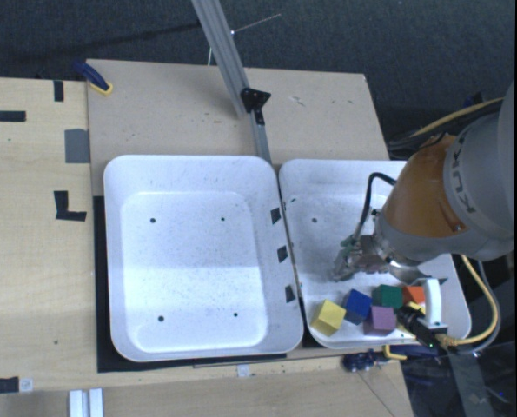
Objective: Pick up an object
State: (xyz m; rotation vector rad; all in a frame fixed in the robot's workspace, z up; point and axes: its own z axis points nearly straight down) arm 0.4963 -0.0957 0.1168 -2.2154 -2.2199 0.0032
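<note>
Pale wooden bench [171,120] against dark blue-grey floor [84,16].

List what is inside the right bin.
The right bin holds a yellow block, blue block, purple block, green block and an orange block. The claw hangs above them; the arm covers the bin's far right.

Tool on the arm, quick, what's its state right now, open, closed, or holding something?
Tool: low in the right bin, just above the coloured blocks; open or closed cannot be told, and nothing is seen held.
</note>
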